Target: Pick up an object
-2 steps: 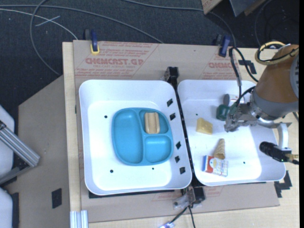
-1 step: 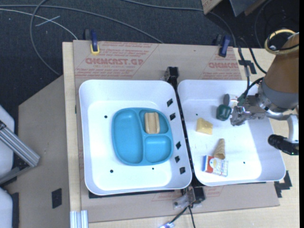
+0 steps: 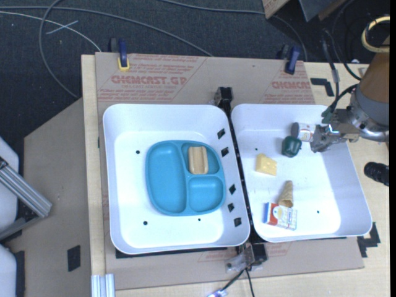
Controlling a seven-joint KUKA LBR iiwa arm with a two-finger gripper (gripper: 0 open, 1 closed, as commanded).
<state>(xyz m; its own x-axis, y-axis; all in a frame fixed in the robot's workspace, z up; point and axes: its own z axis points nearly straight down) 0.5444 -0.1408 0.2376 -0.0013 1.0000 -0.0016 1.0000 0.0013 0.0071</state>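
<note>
2 white bins; 1 blue tray; end effector grips 1 green object

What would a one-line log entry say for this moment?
gripper: over right bin | beside dark green object | grasp: unconfirmed | blue tray: left bin

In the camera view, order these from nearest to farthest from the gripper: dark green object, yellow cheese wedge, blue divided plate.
1. Dark green object, right bin, just beside the gripper.
2. Yellow cheese wedge, right bin, toward its middle.
3. Blue divided plate, left bin.
</note>
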